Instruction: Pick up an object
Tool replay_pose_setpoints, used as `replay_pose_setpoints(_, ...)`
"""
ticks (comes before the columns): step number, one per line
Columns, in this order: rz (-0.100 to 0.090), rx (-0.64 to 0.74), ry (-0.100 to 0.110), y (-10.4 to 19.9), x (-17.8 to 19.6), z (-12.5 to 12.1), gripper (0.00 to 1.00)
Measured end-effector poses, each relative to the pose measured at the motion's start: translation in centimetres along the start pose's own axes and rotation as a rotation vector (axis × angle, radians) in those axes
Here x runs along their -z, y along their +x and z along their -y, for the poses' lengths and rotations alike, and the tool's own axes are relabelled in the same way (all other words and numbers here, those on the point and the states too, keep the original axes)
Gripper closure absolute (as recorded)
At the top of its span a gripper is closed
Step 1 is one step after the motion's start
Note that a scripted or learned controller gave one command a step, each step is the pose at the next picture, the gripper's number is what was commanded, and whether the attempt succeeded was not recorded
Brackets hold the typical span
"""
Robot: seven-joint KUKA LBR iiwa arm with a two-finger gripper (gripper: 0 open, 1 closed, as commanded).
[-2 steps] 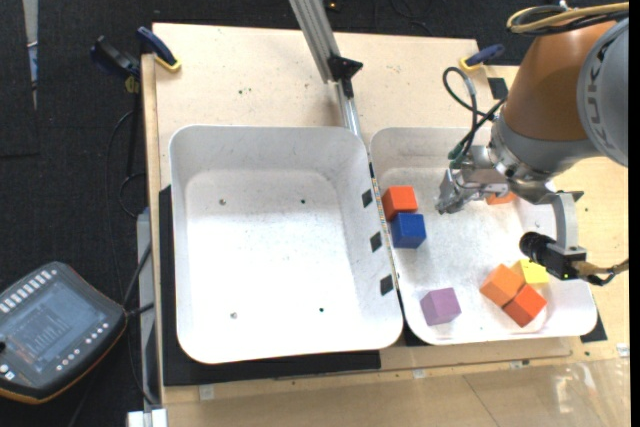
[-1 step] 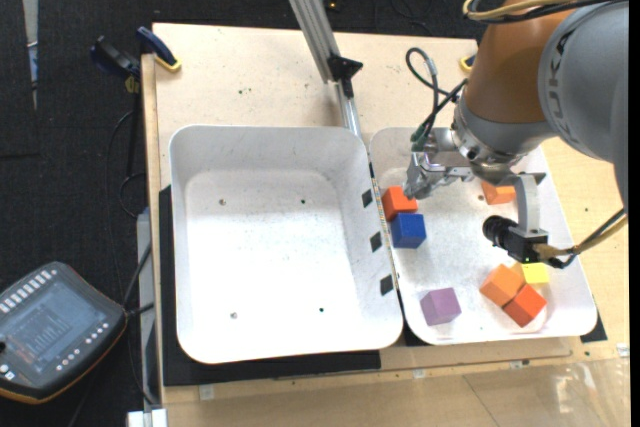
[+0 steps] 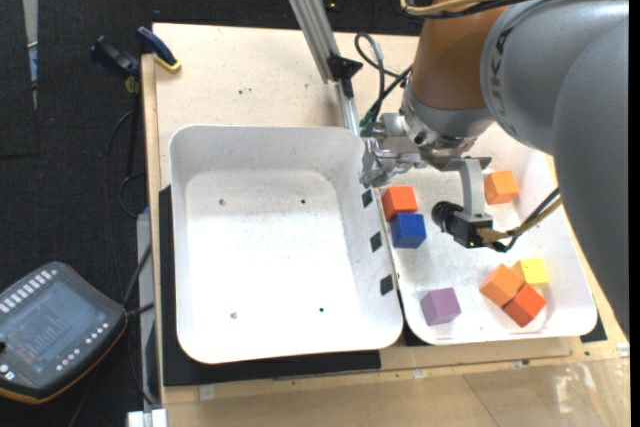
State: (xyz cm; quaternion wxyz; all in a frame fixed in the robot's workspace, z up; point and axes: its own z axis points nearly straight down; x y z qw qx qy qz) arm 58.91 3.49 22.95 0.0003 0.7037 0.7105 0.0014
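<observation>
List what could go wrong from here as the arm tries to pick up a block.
1. The orange block and the blue block sit touching near the bin's left wall, so a grab may catch both or push one against the wall.
2. The gripper hangs close to the rim between the bins and might strike it on the way down.
3. The two orange blocks and the yellow block are bunched together, leaving little finger room.
</observation>
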Motion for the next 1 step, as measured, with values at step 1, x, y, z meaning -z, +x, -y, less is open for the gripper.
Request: replay_pose_setpoints(1,0.001,-0.002,0.001,4.82,-0.67,-1.12,1.00)
